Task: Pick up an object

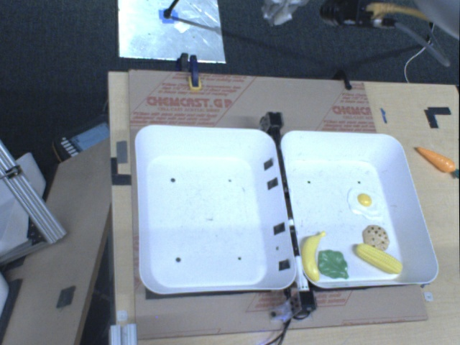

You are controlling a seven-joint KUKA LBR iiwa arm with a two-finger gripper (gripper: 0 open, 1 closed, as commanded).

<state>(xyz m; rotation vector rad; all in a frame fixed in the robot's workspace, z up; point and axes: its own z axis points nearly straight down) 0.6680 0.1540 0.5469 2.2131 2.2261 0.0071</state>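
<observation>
1. White right bin (402,165) holds a fried egg (364,201), cookie (374,236), corn cob (378,259), banana (311,256) and green leaf (333,264), clustered near its front edge.
2. I see the gripper (286,4) blurred high above the bench; I cannot tell its opening, and nothing visibly sits in it.
3. I judge the banana, touching the leaf and hugging the bin wall, could slip or block a finger.

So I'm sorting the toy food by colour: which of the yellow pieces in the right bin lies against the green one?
The banana, curved along the bin's left wall, touches the green leaf. The corn cob and fried egg lie apart from it.
</observation>
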